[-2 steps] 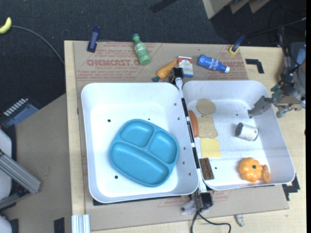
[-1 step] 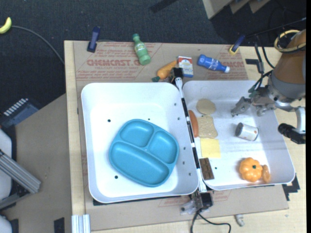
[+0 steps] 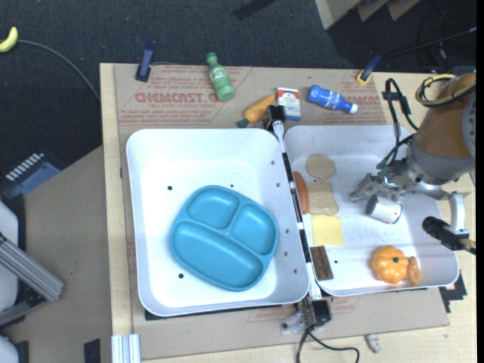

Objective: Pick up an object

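The right bin (image 3: pixel 357 244) holds several toy foods: a round tan patty (image 3: pixel 320 166), a red hot dog (image 3: pixel 302 191), a bread slice (image 3: pixel 323 200), a yellow cheese slice (image 3: pixel 327 231) and an orange pumpkin (image 3: pixel 392 265). A small white cylinder (image 3: pixel 386 212) lies near the bin's right side. My gripper (image 3: pixel 364 195) is low over this bin, just up and left of the cylinder and right of the bread. Its fingers are open with nothing between them. The arm comes in from the right edge.
A blue divided plate (image 3: pixel 223 237) lies in the left bin (image 3: pixel 140 203). Behind the bins on the board lie a green bottle (image 3: pixel 221 78), a blue bottle (image 3: pixel 331 99), a small carton (image 3: pixel 287 103) and a carrot (image 3: pixel 259 109).
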